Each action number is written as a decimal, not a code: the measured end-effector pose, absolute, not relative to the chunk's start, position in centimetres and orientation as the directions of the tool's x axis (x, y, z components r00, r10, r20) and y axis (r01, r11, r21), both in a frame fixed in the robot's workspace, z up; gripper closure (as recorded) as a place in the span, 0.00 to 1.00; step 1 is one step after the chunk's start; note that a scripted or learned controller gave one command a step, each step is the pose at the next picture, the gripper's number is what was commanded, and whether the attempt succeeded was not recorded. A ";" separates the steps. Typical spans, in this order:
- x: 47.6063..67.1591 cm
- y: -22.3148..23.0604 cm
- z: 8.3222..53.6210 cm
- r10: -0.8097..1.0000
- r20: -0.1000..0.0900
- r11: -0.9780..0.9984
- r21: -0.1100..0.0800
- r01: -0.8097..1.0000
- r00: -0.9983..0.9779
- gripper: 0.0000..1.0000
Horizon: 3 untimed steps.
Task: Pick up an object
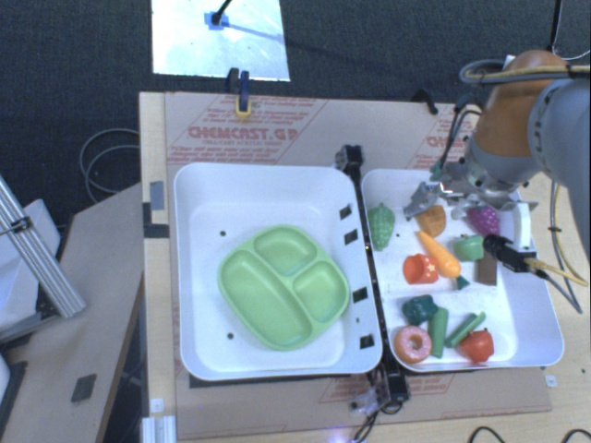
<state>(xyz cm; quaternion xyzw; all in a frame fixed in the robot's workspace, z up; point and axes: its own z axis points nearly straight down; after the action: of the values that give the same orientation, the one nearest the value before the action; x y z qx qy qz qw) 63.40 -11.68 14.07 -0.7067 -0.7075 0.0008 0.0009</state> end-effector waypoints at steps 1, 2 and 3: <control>63.6 -11.8 9.4 1.000 -0.005 0.001 0.007 1.000 -0.001 0.00; 63.9 -11.9 10.8 1.000 -0.006 0.001 0.017 1.000 -0.001 1.00; 64.9 -11.7 16.4 1.000 -0.001 0.004 0.007 1.000 -0.004 1.00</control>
<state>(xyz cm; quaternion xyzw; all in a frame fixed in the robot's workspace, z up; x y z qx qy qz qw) 64.89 -11.70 16.44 -0.7055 -0.7087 -0.0022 -0.0028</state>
